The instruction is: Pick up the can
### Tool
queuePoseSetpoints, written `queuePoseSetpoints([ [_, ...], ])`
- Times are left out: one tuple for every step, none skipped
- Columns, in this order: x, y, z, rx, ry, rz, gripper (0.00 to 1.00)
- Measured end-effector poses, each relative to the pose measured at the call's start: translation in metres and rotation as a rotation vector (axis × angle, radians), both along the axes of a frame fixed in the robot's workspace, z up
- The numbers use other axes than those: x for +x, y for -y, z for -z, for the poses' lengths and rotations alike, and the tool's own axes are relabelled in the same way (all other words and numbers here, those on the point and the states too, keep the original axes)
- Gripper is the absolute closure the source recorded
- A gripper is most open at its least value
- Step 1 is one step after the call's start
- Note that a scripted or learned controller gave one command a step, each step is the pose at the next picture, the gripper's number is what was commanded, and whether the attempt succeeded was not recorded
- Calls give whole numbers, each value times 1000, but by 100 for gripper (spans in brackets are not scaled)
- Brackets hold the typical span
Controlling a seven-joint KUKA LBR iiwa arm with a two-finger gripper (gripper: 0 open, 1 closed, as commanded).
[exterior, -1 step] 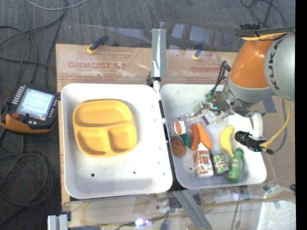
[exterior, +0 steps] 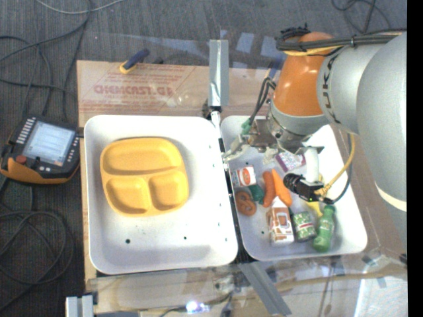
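Note:
A small can [exterior: 246,176] with a red and white label stands at the left side of the right bin [exterior: 350,240], close to the bin's left wall. My gripper [exterior: 239,148] hangs under the orange wrist, just above and slightly left of the can, near the bin's upper left corner. Nothing shows between it and the can. A second small can-like item with a green label [exterior: 304,226] sits near the bin's front, well away from the gripper.
Around the can lie an orange carrot [exterior: 274,185], a brown round piece [exterior: 246,204], a milk carton [exterior: 280,224], a green bottle [exterior: 324,234], a purple packet [exterior: 291,159] and a white bottle [exterior: 312,165]. The left bin [exterior: 99,243] holds a yellow divided tray [exterior: 145,176].

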State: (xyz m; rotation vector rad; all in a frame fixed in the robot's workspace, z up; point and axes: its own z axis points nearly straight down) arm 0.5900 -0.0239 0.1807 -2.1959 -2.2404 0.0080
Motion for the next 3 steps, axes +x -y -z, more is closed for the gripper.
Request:
queuePoseSetpoints([
  [-27,76,88,-1,7,-35,0],
  [52,158,94,-1,-14,48,0],
  [30,114,73,-1,1,-120,0],
])
